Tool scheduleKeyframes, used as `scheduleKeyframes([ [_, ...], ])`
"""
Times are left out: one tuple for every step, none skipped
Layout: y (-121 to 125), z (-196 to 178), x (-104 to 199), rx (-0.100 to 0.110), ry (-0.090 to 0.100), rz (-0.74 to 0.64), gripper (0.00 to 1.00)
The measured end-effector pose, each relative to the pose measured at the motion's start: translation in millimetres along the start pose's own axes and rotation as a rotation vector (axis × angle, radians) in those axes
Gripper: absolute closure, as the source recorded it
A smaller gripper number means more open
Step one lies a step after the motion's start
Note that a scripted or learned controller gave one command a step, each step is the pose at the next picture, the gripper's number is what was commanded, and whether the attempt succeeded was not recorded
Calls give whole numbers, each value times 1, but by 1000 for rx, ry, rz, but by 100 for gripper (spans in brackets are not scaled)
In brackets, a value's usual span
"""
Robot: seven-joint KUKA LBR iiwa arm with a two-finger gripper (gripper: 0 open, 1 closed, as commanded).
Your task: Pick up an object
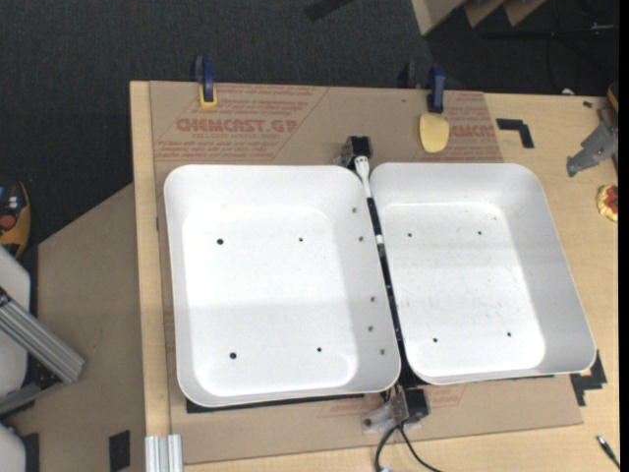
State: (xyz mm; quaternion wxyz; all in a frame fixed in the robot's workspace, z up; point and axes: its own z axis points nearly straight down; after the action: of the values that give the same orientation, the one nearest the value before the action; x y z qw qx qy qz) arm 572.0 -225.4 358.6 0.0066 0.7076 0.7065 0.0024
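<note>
Two shallow white bins lie side by side on the bench, the left bin [187, 264] and the right bin [550, 254]. Their floors show bare white plastic with a few small black dots. A pale yellow object [433, 132] lies on the cardboard behind the right bin, outside both bins. A small red and yellow object [608, 201] sits at the right edge of the bench. A grey metal part that looks like my gripper [593, 149] pokes in at the far right, beyond and above the right bin's far corner.
Two blue clamps [205, 73] [435, 85] hold the cardboard sheet at the back edge. A black bracket and cable [360, 153] run down between the bins. A grey metal rail [39, 337] stands at the left, off the bench.
</note>
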Motion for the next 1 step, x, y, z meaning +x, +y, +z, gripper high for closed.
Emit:
scheduleKeyframes([
  [1,-3,1,7,2,-3,100],
])
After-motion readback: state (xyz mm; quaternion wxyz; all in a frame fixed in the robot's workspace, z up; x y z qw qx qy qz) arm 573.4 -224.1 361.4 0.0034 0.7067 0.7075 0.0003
